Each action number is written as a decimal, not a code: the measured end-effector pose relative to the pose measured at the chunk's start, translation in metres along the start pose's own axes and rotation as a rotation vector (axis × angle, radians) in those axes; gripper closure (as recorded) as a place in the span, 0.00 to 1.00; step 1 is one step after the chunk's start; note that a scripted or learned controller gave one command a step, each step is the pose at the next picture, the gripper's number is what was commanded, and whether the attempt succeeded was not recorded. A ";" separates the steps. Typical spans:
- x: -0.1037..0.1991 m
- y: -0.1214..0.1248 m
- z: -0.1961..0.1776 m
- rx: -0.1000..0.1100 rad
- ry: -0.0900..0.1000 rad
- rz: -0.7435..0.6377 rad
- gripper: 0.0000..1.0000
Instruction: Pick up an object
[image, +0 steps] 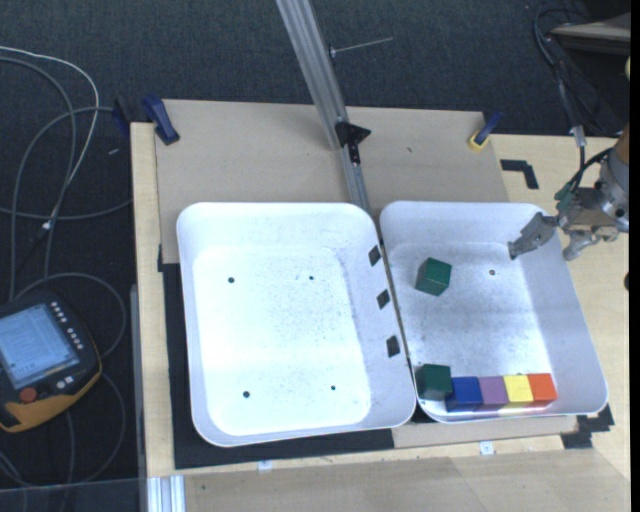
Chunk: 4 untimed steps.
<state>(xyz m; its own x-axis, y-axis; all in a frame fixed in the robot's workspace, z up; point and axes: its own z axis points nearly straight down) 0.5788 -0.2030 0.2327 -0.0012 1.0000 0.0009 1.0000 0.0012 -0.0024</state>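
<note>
While the left bin (280, 320) lies beside it, the right bin (560, 300) holds a green cube (433, 276) near the middle of its far half and a row of green, blue, purple, yellow and orange blocks (488, 387) along its near edge. At the right bin's far right corner, the gripper (549, 240) hangs with its fingers spread and nothing between them.

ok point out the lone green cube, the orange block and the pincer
lone green cube (434, 276): camera view, on its top face
orange block (541, 387): camera view, on its top face
pincer (549, 240): camera view, midway between its fingertips
</note>
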 end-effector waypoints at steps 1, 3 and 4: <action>0.058 0.052 0.046 -0.002 0.001 -0.007 0.00; 0.105 0.016 0.122 -0.004 0.001 0.000 1.00; 0.160 0.077 0.027 -0.015 0.000 -0.006 1.00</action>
<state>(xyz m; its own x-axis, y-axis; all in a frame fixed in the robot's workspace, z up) 0.6555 -0.0429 0.2059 -0.0076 1.0000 0.0006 0.9999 0.0076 0.0125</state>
